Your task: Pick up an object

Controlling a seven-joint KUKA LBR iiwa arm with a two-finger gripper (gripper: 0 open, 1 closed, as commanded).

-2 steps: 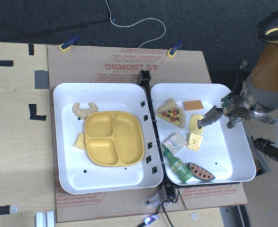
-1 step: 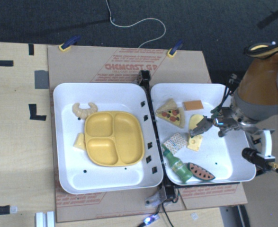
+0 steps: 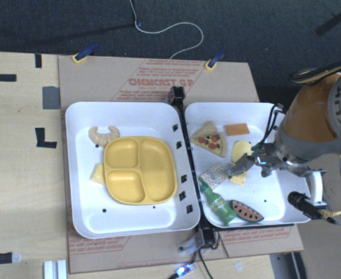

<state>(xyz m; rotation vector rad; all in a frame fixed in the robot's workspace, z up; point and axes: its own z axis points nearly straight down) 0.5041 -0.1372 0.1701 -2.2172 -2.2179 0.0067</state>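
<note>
- At the near edge of the right bin [image 3: 286,211] you have a green bottle [image 3: 216,201] lying on its side, and just beside it a watermelon slice [image 3: 246,210], red with a dark rind.
- A little farther in, the gripper [image 3: 240,168] reaches from the right and sits low over the middle of that bin. You cannot tell from here whether its fingers are spread or closed; they read as one dark shape.
- The tip lies over a pale yellow piece [image 3: 238,179], perhaps cheese, which shows just below it. Touching or only above: you cannot tell.
- Just beside the tip, toward the divider, lies a small speckled grey piece [image 3: 214,174].
- Just beyond the tip sits a rounded yellow piece [image 3: 240,150].
- Farther still, a pizza slice [image 3: 210,140] lies near the divider, and an orange block [image 3: 237,129] sits beside it toward the far wall.
- In the left bin [image 3: 80,156] a yellow divided plate [image 3: 140,169] takes the middle, with a tan wedge [image 3: 97,173] poking out at its left edge and a croissant [image 3: 103,135] at its far left corner.
- Both bins rest on cardboard [image 3: 158,80] on the tabletop [image 3: 19,156].
</note>
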